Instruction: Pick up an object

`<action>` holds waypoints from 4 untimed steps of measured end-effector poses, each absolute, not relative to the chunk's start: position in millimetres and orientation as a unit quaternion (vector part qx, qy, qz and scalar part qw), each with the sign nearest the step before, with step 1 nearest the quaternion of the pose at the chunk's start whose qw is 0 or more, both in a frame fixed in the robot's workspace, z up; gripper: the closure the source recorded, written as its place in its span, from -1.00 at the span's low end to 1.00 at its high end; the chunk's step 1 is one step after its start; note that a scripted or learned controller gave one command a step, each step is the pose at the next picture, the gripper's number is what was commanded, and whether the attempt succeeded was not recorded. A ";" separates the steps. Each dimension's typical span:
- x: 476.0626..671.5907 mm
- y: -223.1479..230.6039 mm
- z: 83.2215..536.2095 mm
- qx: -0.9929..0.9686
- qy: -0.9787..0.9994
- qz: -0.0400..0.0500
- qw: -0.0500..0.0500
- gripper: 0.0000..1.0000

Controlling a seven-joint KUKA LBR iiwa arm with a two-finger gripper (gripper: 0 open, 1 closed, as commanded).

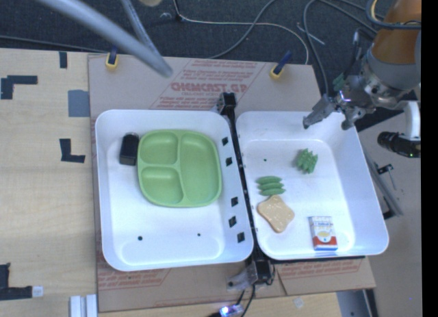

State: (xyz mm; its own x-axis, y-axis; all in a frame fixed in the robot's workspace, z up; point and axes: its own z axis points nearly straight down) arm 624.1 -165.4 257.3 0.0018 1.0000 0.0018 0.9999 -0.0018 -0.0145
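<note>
Jaws spread wide, holding nothing

The open, empty pincer (330, 118) hovers over the right bin's (363, 172) far rim.

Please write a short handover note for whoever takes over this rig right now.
Tool: open, holding nothing, above the far edge of the right bin.
Right bin holds: green spiky toy, green pea pod, toast slice, small red and white box.
Left bin holds: green divided plate with a black block beside it.
Done: nothing picked yet.
Left: descend, grasp one object, lift.
</note>
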 end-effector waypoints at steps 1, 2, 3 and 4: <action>626.2 -164.9 265.7 -0.707 -0.708 0.001 0.000 -1.00; 631.9 -172.5 214.9 -0.707 -0.707 0.002 0.001 -1.00; 629.7 -163.5 154.3 -0.706 -0.708 0.002 0.002 -1.00; 630.5 -171.6 96.4 -0.706 -0.708 0.001 -0.001 -1.00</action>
State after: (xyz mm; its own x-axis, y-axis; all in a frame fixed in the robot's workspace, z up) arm 630.5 -171.6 96.4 -0.0019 1.0000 -0.0026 1.0000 0.0019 0.0009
